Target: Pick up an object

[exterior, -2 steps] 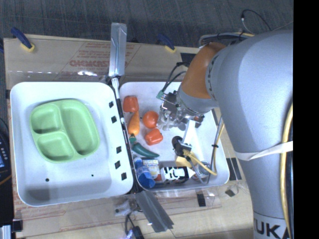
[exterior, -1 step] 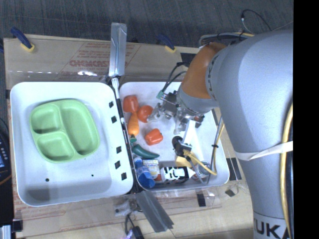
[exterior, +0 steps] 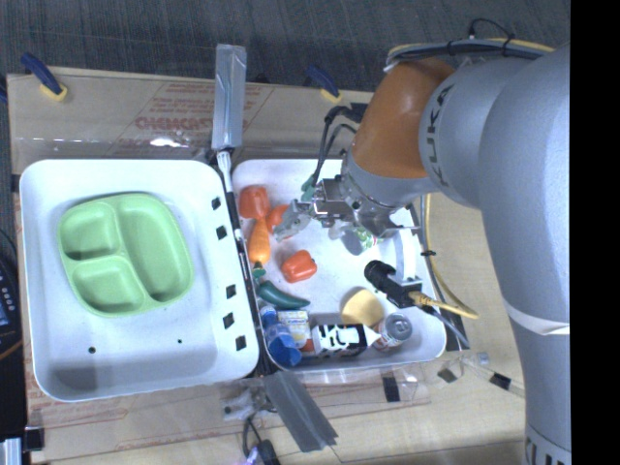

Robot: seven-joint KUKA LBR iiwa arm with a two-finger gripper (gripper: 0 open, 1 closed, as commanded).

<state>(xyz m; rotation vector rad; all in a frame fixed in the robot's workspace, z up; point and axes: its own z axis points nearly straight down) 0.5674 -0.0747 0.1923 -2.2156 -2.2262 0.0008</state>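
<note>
I am watching the gripper (exterior: 302,213) hanging low over the right bin (exterior: 426,342), and nothing is lifted yet, so by my reckoning the whole grasp is still ahead; from this slant I cannot tell whether the claw is spread or clenched. The likeliest target is sitting just beside it, a small orange-red piece (exterior: 254,201) near the bin's left wall, rounded and plastic-looking, touching an orange carrot-like piece (exterior: 260,244) below it.

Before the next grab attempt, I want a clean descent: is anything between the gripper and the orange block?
Nothing visible. The gripper hangs just above the orange block, with bare bin floor between them.
</note>
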